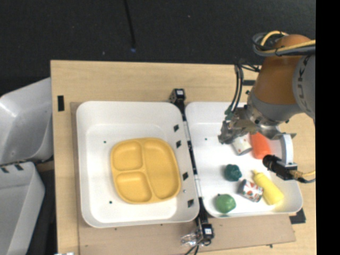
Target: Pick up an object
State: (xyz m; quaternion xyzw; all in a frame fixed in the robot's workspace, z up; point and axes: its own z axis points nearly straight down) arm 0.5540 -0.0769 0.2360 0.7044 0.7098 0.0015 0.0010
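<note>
Gripper (pixel 236 137) low in right bin (pixel 208 122), grip state unreadable, nothing seen held; 5 items lie at its 3 to 6 o'clock, nearest the orange one (pixel 260 145); pick undone.

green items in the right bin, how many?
2. Dark teal-green lump mid-bin, left of the yellow piece; lighter green ball at the near edge. Gripper may hide more.

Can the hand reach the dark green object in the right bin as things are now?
Probably yes. The dark green object lies apart from its neighbours in the right bin, open from above, and the hand hangs just above and behind it.
</note>
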